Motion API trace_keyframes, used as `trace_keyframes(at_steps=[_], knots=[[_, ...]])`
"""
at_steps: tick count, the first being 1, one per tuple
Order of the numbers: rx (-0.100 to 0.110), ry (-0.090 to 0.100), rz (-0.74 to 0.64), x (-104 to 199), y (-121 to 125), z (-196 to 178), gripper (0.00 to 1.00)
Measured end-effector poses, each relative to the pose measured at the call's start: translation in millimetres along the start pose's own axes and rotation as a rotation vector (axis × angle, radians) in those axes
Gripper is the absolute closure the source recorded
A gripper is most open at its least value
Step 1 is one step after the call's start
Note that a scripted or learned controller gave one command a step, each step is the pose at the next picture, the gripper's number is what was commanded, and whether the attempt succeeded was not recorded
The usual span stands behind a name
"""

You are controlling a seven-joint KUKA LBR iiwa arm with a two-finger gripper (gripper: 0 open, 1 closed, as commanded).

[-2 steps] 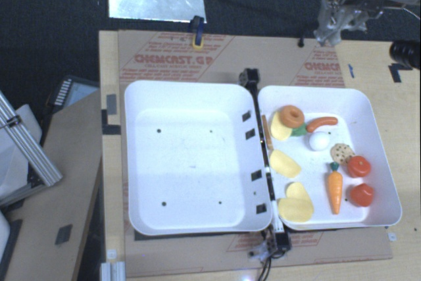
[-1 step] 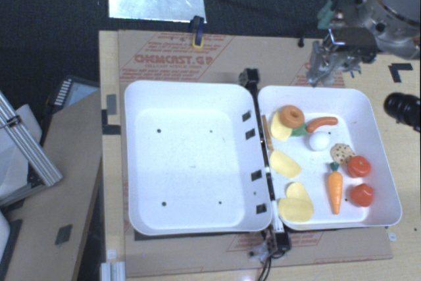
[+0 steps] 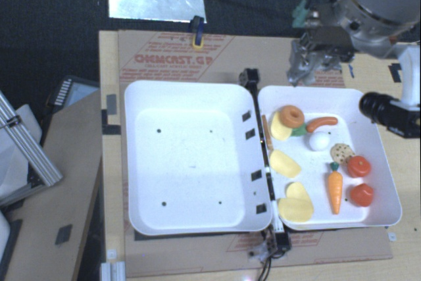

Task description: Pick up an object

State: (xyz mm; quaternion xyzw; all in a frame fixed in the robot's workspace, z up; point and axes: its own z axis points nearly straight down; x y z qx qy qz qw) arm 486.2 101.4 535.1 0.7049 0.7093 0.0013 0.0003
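Note:
The right bin (image 3: 381, 207) holds several toy foods: a glazed donut (image 3: 291, 117), a red sausage (image 3: 321, 123), a white egg (image 3: 320, 140), a speckled cookie (image 3: 341, 153), two red tomatoes (image 3: 358, 166) (image 3: 362, 193), an orange carrot (image 3: 335, 188) and yellow pieces (image 3: 284, 163) (image 3: 296, 205). My gripper (image 3: 304, 70) hangs above the bin's far edge, behind the donut, with nothing seen between its fingers. Its fingers are too dark and small to read.
The left bin (image 3: 191, 154) lies beside the right one, with a black hinge strip (image 3: 260, 141) between them. A black camera body (image 3: 388, 112) juts over the right bin's far right corner. Cardboard (image 3: 177, 56) underlies both bins.

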Motion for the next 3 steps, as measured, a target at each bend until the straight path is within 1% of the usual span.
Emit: trace_keyframes(at_steps=[1,2,3], knots=[[-0.003,-0.003,0.009,-57,82,0,1.00],[0.004,0.000,-0.002,-17,-3,0,1.00],[-0.004,-0.001,0.000,16,69,0,1.00]])
